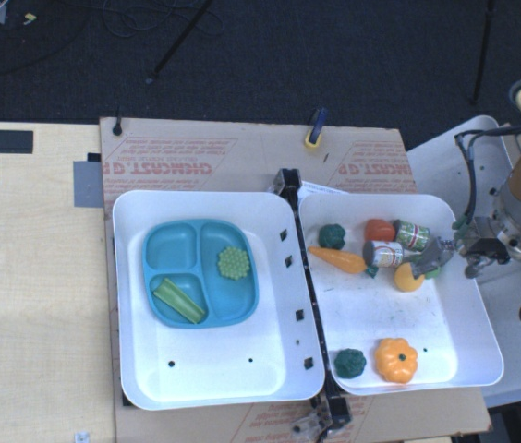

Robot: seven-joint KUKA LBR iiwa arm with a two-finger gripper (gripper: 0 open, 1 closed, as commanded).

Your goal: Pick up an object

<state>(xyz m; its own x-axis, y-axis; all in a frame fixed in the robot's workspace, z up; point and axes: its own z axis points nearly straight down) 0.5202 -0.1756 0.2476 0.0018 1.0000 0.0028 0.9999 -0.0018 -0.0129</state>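
Bench w/ two white bins: gripper (434,257) at right-centre of frame, low in right bin (468,344) over lemon (408,278) beside cans (399,245), grip state can't tell; recommend centring on lemon, clear of cans, before closing.

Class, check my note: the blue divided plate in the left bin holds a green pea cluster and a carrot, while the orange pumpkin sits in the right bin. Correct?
Not quite. In the camera view, the blue plate holds the pea cluster and a green pod-like vegetable; the carrot lies in the right bin, with the pumpkin.
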